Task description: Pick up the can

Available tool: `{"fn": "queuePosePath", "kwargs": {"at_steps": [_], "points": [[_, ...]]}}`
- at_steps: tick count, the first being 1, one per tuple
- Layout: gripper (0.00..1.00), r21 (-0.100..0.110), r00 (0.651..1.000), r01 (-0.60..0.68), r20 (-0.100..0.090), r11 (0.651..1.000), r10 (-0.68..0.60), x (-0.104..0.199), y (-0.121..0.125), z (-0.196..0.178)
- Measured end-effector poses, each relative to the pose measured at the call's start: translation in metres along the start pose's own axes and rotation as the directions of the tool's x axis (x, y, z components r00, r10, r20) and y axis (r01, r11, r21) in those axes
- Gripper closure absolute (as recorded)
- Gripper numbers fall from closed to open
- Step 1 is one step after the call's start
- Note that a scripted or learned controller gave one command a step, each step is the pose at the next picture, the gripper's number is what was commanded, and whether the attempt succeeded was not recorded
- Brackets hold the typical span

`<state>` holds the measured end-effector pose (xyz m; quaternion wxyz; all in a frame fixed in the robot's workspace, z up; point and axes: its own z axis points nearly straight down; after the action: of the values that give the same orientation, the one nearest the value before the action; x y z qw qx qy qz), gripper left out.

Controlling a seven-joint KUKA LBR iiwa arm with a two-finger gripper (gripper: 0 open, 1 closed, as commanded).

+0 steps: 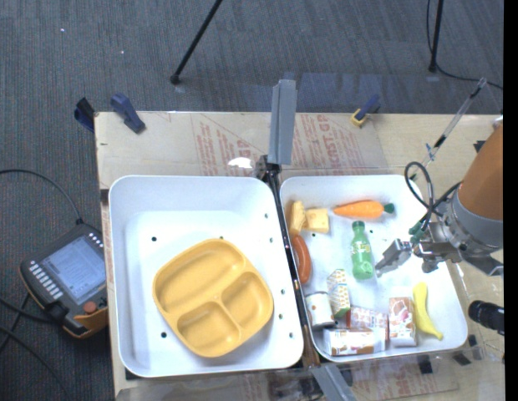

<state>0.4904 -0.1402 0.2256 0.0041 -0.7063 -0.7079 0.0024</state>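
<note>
silver can lying sideways, label unreadable | gripper fingers apart beside green bottle

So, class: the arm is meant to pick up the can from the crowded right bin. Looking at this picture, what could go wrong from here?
1. The can lies hemmed in between the bin's left wall, a patterned packet and the cartons, so fingers may find little room.
2. The gripper hovers beside the green bottle, well short of the can; it could knock the bottle over.
</note>
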Motion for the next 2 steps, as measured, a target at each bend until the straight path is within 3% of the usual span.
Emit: {"fn": "queuePosePath", "kwargs": {"at_steps": [1, 2], "points": [[0.00, -0.002, 0.995, -0.095, -0.001, 0.995, 0.095, 0.027, -0.012, 0.116], [0.00, 0.000, 0.981, -0.192, 0.000, 0.981, 0.192, 0.052, 0.035, 0.143]]}}
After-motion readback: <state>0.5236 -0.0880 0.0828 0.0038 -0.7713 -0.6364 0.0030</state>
